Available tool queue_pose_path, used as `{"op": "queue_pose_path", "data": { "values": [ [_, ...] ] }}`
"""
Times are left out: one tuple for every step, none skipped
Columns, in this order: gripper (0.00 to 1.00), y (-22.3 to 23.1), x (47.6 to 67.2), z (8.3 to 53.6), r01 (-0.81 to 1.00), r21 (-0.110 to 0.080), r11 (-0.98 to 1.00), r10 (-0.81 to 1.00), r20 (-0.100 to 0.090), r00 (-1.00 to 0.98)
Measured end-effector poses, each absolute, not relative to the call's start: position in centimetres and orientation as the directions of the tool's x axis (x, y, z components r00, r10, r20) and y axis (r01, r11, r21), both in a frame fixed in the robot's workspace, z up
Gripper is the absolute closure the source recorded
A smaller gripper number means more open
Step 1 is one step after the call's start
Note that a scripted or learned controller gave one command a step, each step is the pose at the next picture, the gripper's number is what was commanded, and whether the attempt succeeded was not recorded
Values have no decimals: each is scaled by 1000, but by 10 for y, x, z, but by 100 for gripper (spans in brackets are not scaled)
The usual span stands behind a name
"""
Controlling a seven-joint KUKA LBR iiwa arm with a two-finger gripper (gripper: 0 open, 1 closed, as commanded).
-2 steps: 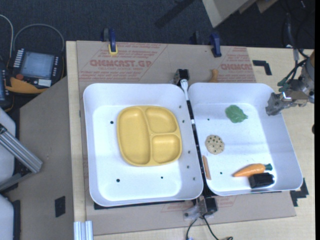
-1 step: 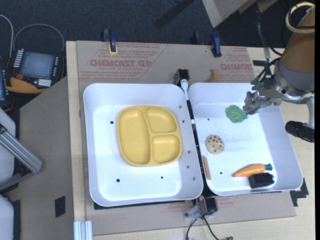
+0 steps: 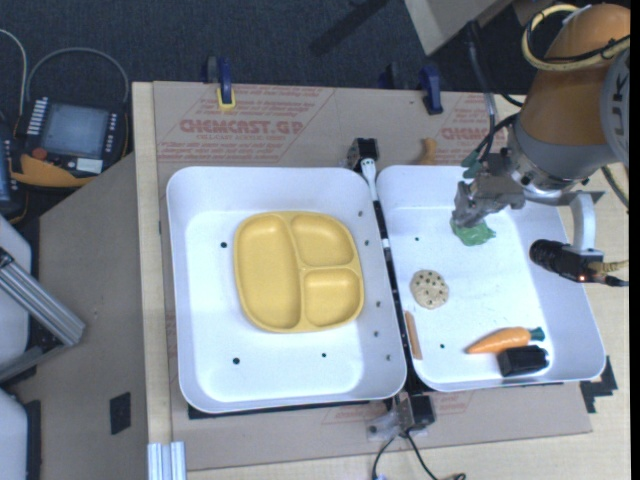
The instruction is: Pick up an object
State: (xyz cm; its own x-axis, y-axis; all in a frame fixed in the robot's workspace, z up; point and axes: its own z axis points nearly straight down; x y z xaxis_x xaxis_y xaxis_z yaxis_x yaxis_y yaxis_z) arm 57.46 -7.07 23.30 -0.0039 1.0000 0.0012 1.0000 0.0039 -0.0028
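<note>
Item: green object [image 3: 474,234], right bin [image 3: 560,298], toward 11 o'clock, directly beneath gripper [image 3: 470,214]. Jaws: state impossible to tell (obscured by wrist). Risk: off-centre closing, nudging item aside. Also present: cookie [image 3: 429,289], carrot [image 3: 499,341] at 6 o'clock.

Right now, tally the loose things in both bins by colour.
Yellow: 1, divided plate
Tan: 1, cookie
Orange: 1, carrot
Black: 1, block
Green: 1, item under the hand
Total: 5
</note>
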Motion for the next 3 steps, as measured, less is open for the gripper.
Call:
{"op": "queue_pose_path", "data": {
  "values": [
    [100, -19, 593, 222, 1000, 1, 6, 1000, 1, -6],
    [100, 42, 599, 218, 1000, 2, 7, 1000, 2, -7],
    [100, 92, 605, 214, 1000, 2, 4, 1000, 0, -4]
  ]
}}
